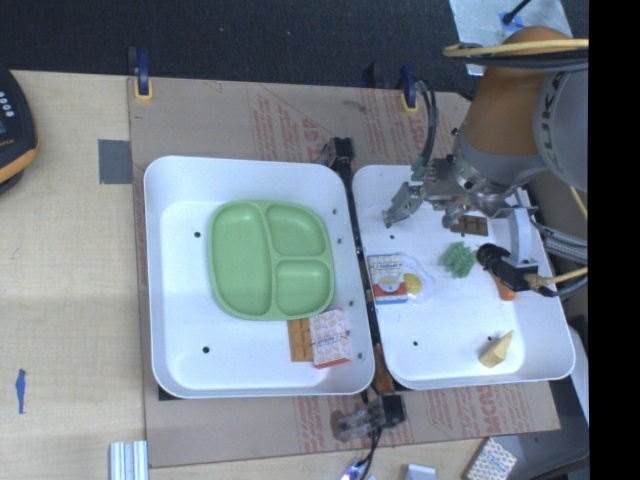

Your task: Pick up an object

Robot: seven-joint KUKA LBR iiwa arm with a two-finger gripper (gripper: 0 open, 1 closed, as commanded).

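Observation:
My gripper (398, 209) hangs over the far left part of the right bin (440, 368), with bare white floor beneath it and nothing seen in it. A small printed packet with a yellow spot (388, 276) lies just in front of it near the bin's left wall. To its right sits a green broccoli piece (459, 259). A yellow cheese wedge (496, 349) rests near the front right corner. A small orange piece (507, 286) peeks out by the right wall, partly hidden by the wrist hardware.
The left bin (170, 268) holds a green divided plate (270, 259) and, at its front, a red-and-white snack packet (325, 339). Both bins stand on a cardboard sheet (250, 118). The arm (520, 108) covers the right bin's far right corner.

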